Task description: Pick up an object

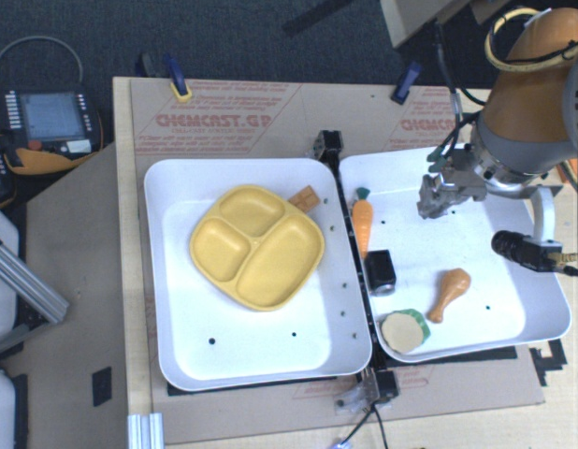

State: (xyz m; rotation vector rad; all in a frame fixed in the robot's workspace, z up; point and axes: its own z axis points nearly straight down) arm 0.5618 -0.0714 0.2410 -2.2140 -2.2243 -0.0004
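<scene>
Approach was the step in hand: gripper (439, 197), whether spread or closed I could not tell, hung over the right bin's (541, 321) far edge, needing descent toward carrot (363, 224) or drumstick (448, 293)

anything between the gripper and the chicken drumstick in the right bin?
No. In the camera view, only bare white bin floor lies between the gripper and the drumstick.

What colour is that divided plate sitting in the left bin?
Pale yellow all over; the divided plate has three compartments, seen plainly in the camera view.
</scene>
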